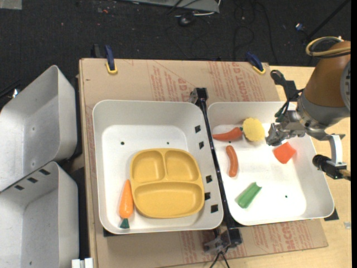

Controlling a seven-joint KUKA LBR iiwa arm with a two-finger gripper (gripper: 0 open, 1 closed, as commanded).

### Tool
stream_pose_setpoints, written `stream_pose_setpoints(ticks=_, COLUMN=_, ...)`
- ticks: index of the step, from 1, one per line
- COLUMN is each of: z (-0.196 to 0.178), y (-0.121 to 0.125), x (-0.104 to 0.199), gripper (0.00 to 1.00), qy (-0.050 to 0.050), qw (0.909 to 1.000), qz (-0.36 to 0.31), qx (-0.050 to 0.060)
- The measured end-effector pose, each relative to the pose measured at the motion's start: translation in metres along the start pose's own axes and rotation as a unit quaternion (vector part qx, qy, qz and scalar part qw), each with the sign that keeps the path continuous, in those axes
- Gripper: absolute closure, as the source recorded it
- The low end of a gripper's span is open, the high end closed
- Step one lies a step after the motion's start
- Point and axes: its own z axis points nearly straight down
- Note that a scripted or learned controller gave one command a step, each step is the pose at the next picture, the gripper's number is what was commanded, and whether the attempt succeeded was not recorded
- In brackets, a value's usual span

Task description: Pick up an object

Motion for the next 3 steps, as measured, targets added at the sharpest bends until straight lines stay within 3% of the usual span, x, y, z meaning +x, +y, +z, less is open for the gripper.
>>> stream_pose_setpoints(ticks=1, z=-0.055, y=0.0, x=-0.011, gripper=1.0, qy=0.0, qw=1.0, qz=0.001, qx=0.0)
stream_pose_setpoints(ticks=2, z=-0.06, y=0.001, x=-0.011, gripper=1.0, qy=0.001, qw=1.0, qz=0.0, qx=0.002)
stream_pose_setpoints(ticks=3, z=-0.056, y=-0.007, x=0.036, gripper=1.0, qy=0.002, qw=1.0, qz=-0.002, qx=0.004)
